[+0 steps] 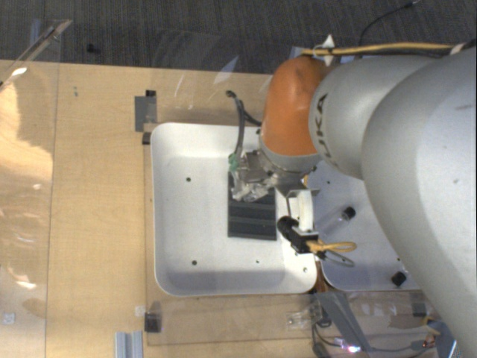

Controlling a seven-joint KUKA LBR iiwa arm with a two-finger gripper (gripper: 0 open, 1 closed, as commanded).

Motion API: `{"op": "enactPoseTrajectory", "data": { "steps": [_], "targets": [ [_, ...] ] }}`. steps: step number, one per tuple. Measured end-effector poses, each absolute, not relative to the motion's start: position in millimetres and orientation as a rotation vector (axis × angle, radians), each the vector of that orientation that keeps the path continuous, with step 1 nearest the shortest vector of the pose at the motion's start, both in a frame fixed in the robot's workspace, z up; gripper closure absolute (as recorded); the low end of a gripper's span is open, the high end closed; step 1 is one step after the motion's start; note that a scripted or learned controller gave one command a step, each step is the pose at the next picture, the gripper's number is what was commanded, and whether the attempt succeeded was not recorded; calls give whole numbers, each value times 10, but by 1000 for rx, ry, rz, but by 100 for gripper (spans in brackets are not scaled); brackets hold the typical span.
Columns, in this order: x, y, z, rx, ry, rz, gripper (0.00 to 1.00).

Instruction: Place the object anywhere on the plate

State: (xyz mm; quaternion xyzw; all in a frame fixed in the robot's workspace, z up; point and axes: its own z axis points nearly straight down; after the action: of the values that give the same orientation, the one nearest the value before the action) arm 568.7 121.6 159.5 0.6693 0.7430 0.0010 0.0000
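Right bin (358,230): mostly covered by the arm (387,125) behind the gripper (250,185), far side unseen. Dark ribbed slab (252,221) beneath the gripper: upper end hidden by the tool. Small dark piece (348,214) and dark speck (399,278) on the gripper's arm side: too small to identify.

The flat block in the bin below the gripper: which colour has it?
The flat block is black with ridged lines, clearest in the camera view.

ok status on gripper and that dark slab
Gripper over left white bin, at far end of dark ribbed rectangular slab. Slab lies flat on bin floor. Small black piece in right white bin, well apart.
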Motion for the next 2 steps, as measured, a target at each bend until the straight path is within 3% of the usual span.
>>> {"op": "enactPoseTrajectory", "data": {
  "steps": [1,2],
  "targets": [
    [6266,1683,1966,1514,2747,9,100],
    [6693,1935,1905,1774,2588,7,100]
  ]
}}
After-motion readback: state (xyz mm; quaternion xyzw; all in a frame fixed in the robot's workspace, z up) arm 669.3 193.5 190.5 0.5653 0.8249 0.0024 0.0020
